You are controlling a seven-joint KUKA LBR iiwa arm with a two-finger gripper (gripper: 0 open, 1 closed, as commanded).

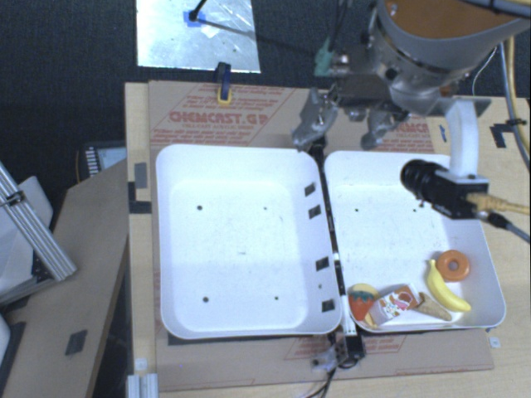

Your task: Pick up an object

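**Gripper open above the far rims, toys crowded in the right bin's near corner**

The gripper point(346, 127) hung over the far edge of the bench, roughly above the seam where the two bins met. From my seat I read its two fingers as spread apart, one toward the left bin's far right corner and one over the right bin's far rim, with nothing between them. The grey wrist and the orange band point(444, 11) filled the upper right above it.

The left bin point(178, 168) lay bare across its whole floor, with open room out to all four walls. The right bin point(365, 185) was bare over its far half and its left side. A black cylindrical camera unit point(436, 187) on a white bracket jutted over its right rim, crowding that edge.

All the objects sat packed along the right bin's near wall. A yellow banana point(444, 287) lay tilted near the right side, with an orange ring-shaped toy point(453, 264) just beyond it. To the left sat a brown wedge-shaped piece point(431, 307), a small red-and-white packet point(392, 305) and a round orange-red toy point(362, 300) close to the seam. They lay well apart from the gripper.
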